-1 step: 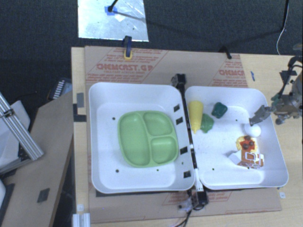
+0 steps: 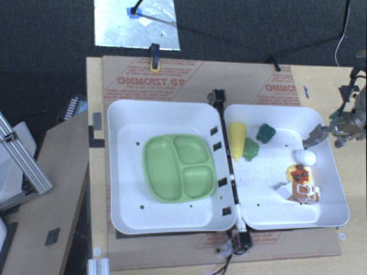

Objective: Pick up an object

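Table (image 2: pixel 172 76): brown sheet with red lettering, carrying two shallow white bins side by side.
Left bin (image 2: pixel 123 125): holds a green divided plate (image 2: pixel 176 168), three compartments, lying flat near the middle.
Right bin (image 2: pixel 330 202): holds all the loose things.
Yellow bottle (image 2: pixel 237 139): lying along the left wall of the right bin, narrow end toward the front.
Light green lump (image 2: pixel 251 148): touching the bottle's right side.
Dark green block (image 2: pixel 265 133): just beside the light green lump, toward the back, near the bin's back wall.
White ball (image 2: pixel 305 157): toward the right side of the bin, just behind the packet.
Orange and white packet (image 2: pixel 301 186): crumpled, lying flat near the right front of the bin.
Hand (image 2: pixel 316 135): reaching in over the right bin's right rim, tip just above and behind the white ball; nothing seen between the fingers; how far open, cannot tell.
Arm (image 2: pixel 350 122): at the right edge, grey metal parts and cables showing.
Behind the table: shiny silver sheet (image 2: pixel 136 16) on dark floor, with a blue mark on it.
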{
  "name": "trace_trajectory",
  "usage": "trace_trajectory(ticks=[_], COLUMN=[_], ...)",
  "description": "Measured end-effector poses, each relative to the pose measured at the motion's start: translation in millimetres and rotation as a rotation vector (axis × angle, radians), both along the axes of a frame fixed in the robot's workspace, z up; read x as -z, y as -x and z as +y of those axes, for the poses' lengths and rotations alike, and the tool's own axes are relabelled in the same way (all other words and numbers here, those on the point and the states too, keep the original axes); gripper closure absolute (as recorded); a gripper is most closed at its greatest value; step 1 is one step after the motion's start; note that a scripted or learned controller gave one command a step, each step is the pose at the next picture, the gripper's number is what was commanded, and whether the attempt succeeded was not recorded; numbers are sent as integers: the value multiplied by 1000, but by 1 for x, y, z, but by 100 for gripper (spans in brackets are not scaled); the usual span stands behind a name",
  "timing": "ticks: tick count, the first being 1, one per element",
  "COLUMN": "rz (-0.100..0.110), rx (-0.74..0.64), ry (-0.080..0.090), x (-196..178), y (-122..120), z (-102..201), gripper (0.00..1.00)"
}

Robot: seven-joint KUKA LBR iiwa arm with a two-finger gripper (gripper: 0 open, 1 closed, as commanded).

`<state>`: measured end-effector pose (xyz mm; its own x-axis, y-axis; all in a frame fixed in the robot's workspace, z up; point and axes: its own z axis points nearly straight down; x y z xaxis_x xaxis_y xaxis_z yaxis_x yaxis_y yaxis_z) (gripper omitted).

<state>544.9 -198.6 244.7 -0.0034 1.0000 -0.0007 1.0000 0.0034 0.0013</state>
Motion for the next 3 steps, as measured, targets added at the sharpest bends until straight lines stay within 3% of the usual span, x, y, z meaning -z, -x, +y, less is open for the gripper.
trace_trajectory(ticks=[3], rz=[4], rx=[2], ry=[-2], x=[147], y=[-15], z=[3], gripper=[0])
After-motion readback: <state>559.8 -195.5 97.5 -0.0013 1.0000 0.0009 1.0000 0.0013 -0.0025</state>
